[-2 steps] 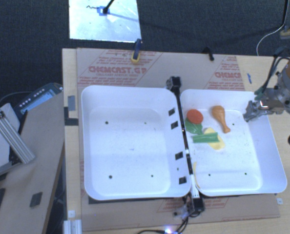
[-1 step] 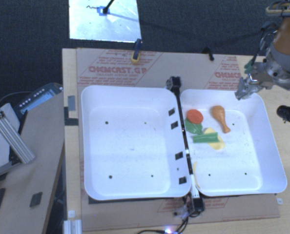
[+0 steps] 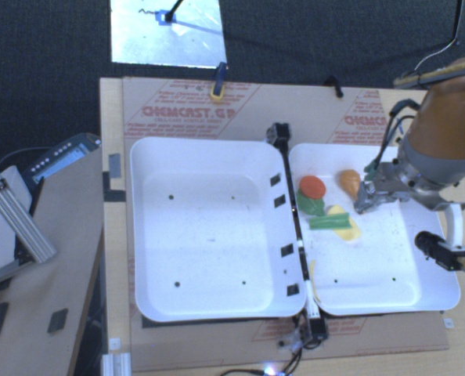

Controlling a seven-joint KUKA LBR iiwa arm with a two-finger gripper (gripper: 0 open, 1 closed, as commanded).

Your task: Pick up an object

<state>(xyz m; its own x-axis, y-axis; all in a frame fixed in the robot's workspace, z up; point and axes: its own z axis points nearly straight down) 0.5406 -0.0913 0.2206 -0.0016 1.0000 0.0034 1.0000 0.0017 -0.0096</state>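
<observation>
Bins (image 3: 209,163) x2, approx 4 toys (image 3: 326,206)

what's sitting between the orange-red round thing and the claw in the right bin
In the camera view, a tan, bread-like piece lies between the red-orange round item and the claw, close beside the claw, in the right bin.

Evenly and brightly lit from above, with soft, faint shadows along the inner walls of the white bins (image 3: 209,233). Strong glare on the metal plate (image 3: 168,20) at top, washed to pale blue-white. Dark carpet (image 3: 45,45) underexposed and grainy. Slightly soft overall, low in resolution; small objects in the right bin smeared at their edges. Cool colour cast.
</observation>
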